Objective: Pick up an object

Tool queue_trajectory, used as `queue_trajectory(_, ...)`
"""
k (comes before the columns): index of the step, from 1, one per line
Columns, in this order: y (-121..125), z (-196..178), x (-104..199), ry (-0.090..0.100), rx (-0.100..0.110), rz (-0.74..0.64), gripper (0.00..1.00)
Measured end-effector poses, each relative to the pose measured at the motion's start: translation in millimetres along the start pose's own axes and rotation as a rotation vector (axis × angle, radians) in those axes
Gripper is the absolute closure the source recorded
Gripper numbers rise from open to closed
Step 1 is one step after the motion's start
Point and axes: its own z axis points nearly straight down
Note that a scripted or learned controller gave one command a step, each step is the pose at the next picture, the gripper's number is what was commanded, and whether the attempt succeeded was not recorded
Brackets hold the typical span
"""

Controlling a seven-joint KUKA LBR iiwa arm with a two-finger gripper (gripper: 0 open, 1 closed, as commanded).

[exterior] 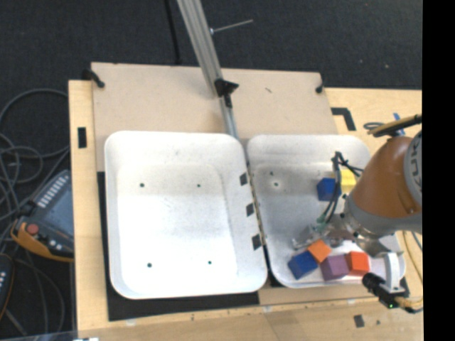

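The surface (284,91) is a light brown board, and it carries two shallow white bins side by side. The left bin (121,190) is the wider one, and its floor shows a few small dark dots. The right bin (284,155) holds all the small objects, which are gathered in its lower right part. A long metal rail (201,38) comes down at a slant from the top of the view and ends near the place where the two bins meet. The arm (387,183), with its orange band, reaches in from the right and hangs over the right bin, hiding a part of it. The tool (313,236) is low in that bin, just above an orange block (319,250), but from this angle I cannot tell how it is set or if it grasps anything. Just beside the orange block, to the lower left, lies a dark blue block (302,264). To the right of it is a purple block (333,267), and next to that a second orange block (359,262), near the lower edge of the bin. Higher in the bin, close to the arm, there is a smaller blue block (326,188) with a yellow block (348,178) touching its right side. On the floor at the left of the surface lies a handheld controller (46,215) among grey cables (21,130).
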Motion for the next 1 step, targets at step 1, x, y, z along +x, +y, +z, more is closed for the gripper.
queue_trajectory(1, 50.1, -0.4, -46.9, -0.003, -0.005, -0.002, 0.00)
